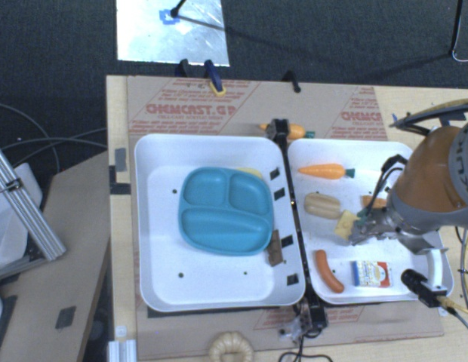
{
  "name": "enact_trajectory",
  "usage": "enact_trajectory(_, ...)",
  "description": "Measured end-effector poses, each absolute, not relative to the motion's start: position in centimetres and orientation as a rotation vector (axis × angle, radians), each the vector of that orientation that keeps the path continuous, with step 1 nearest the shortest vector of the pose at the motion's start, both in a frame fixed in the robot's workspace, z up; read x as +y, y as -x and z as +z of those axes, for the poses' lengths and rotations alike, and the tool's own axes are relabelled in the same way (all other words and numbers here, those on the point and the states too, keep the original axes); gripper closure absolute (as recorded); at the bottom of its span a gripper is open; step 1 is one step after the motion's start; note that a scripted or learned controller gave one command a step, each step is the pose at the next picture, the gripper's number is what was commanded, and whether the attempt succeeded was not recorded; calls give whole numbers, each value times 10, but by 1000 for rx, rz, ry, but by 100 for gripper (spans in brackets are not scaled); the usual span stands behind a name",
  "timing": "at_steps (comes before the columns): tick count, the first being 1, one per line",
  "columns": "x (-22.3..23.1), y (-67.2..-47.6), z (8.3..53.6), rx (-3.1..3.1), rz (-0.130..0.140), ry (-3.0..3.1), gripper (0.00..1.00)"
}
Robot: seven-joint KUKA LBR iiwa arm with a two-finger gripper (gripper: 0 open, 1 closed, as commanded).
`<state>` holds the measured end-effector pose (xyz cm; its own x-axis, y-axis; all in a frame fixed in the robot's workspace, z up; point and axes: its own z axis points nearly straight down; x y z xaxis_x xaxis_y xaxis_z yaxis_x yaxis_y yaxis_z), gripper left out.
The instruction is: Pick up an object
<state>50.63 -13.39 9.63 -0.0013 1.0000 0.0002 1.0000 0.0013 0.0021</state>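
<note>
Gripper sits low in the right bin, near its middle, reaching in from the right edge. Finger state: cannot tell; the wrist and dark hardware cover the tips. Nothing is visibly held.

Just left of the gripper, touching or nearly so, lies a small yellow block. Against the block's upper left side rests a tan bread roll, lying at a slant toward the bin's centre. An orange piece pokes out just above the gripper, mostly hidden by the arm.

Toward the far edge of the right bin: a carrot, lying crosswise, green end pointing right. Toward the near edge: a red sausage near the near left corner, and a small white carton with red and blue print to its right, below the gripper.

Left bin: a blue divided plate at its centre, a yellow item peeking from behind the plate's far edge, and a small brown object at the plate's near right corner, by the divider between bins.
</note>
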Motion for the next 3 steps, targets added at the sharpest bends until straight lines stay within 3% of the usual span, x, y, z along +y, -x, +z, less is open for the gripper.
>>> enact_trajectory(2,-138,-506,201,2223,3,-2215,100)
enact_trajectory(3,-138,-507,226,2224,4,-2214,100)
